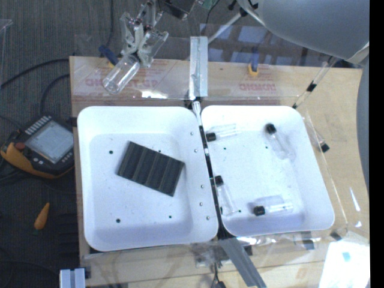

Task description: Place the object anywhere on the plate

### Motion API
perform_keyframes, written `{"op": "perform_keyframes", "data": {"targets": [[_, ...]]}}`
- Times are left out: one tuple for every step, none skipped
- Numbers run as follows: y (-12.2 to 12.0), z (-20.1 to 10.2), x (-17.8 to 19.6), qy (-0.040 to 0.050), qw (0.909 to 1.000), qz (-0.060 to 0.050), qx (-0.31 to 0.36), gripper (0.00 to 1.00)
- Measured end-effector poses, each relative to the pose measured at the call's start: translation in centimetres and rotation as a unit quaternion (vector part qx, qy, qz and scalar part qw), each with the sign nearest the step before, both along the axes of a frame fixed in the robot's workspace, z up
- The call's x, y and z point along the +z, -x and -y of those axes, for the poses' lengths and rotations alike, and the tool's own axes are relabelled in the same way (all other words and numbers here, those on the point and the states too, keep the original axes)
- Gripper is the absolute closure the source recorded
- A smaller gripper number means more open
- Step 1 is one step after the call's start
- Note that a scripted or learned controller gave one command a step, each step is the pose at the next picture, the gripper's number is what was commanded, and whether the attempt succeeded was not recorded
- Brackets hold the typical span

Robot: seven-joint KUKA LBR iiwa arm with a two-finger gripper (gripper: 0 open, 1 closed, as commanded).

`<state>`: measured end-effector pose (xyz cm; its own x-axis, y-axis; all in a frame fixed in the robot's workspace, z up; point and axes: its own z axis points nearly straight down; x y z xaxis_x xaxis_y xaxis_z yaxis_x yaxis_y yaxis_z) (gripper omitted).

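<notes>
A dark ribbed rectangular plate (150,168) lies flat in the left bin (96,221), slightly left of its middle. My gripper (140,56) hangs beyond the far edge of that bin, above the bench's back strip. Its fingers are shut on a clear vial (120,77), which sticks out from them toward the lower left, tilted. The vial is up and to the left of the plate, well apart from it.
The right bin (312,179) holds several clear vials with black caps, such as one (221,131) at its far left and one (273,207) near its front. A metal post (198,65) stands behind the bins' seam. A teach pendant (45,146) lies left of the bench.
</notes>
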<state>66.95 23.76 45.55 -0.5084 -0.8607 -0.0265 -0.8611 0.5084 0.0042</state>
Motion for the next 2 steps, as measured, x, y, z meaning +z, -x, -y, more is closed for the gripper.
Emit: {"op": "perform_keyframes", "data": {"targets": [[0.06,1.32,-2.12,0.0113,0.9862,-0.002,0.165,1.00],[0.09,1.05,-2.14,0.0108,0.9335,0.002,0.358,1.00]]}}
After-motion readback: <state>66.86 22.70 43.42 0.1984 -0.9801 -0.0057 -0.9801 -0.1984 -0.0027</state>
